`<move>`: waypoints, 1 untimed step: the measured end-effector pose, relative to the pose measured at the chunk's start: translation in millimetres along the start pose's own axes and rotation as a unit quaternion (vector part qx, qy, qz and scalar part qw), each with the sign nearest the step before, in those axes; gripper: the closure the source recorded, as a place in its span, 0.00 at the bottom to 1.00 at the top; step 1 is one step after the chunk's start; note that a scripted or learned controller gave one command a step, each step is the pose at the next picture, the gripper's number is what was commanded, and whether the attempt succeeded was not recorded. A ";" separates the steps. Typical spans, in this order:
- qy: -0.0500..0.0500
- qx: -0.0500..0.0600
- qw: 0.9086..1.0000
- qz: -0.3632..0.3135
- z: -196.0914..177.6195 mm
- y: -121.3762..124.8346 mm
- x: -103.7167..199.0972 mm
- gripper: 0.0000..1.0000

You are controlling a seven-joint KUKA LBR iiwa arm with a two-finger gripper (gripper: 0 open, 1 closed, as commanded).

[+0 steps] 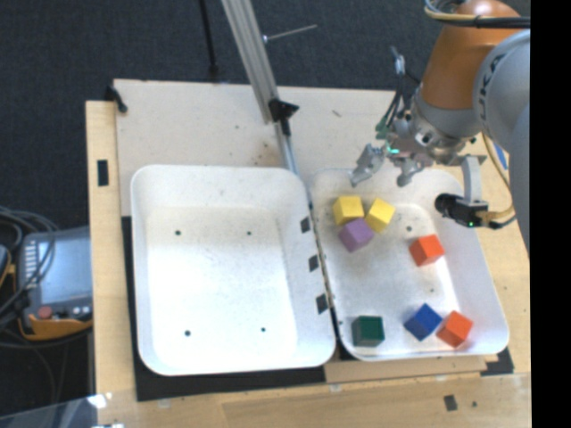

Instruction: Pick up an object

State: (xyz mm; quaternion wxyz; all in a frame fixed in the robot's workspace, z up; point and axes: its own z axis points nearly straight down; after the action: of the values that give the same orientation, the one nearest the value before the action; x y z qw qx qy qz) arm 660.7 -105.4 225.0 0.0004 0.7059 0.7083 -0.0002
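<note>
My gripper [385,169] hangs open over the far edge of the right bin [473,266], with nothing between its fingers. Just in front of it lie two yellow cubes [349,209] [381,213] and a purple cube [355,234], packed close together. Farther right sits an orange cube [426,250]. Near the bin's front edge are a green cube [367,330], a blue cube [423,321] and another orange cube [456,327], the blue and orange ones touching.
The left bin [161,239] stands beside the right one. A slanted metal rail [254,56] rises from behind the bins. A black cable connector [459,209] hangs by the arm over the right bin's far right corner.
</note>
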 end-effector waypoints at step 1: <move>-0.001 0.002 1.000 0.001 42.2 -1.7 1.7 0.00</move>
State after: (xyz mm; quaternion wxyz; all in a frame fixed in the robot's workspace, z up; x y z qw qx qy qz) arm 659.0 -103.8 182.8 -0.0004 0.7065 0.7077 -0.0019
